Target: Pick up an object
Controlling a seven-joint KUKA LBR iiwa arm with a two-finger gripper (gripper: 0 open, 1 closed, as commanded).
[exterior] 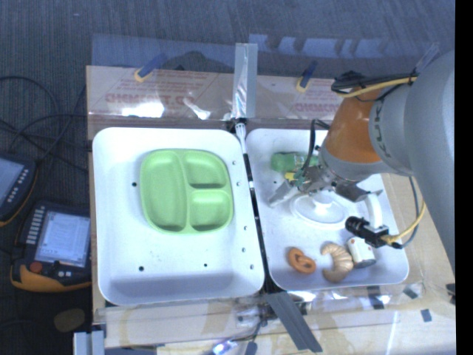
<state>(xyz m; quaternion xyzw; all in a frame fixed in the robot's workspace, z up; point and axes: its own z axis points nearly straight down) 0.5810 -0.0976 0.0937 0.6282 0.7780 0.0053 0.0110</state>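
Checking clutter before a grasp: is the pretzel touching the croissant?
Apart. The camera view shows a strip of white bin floor between the pretzel and the croissant.

The grey arm [417, 117] comes in from the right edge, bulky in the foreground, and bends down and to the left. The orange band [355, 135] sits just above the wrist. Below it, the end effector [307, 187] points down-left, its metal parts low and angled.
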